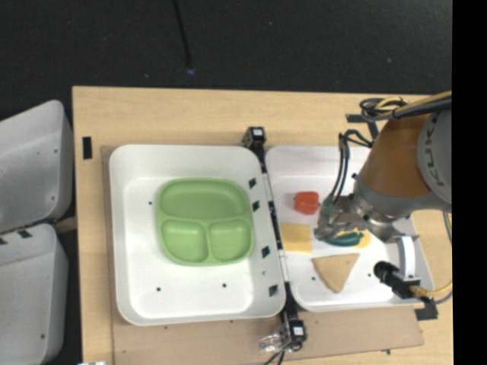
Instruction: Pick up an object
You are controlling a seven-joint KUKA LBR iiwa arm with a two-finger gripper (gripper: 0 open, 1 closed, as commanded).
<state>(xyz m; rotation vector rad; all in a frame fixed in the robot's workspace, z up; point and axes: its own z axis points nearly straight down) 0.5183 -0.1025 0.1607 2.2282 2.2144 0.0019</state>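
The right bin holds a small red object, a pale yellow block, a tan wedge and a green and yellow object. My gripper is low in this bin, right over the left end of the green and yellow object and just right of the yellow block. The arm's grey wrist and orange band cover the bin's right side and hide part of the green and yellow object.
A green divided plate lies in the left bin. A black divider with clips runs between the bins. Cables and a black fitting hang by the arm at the right bin's lower right.
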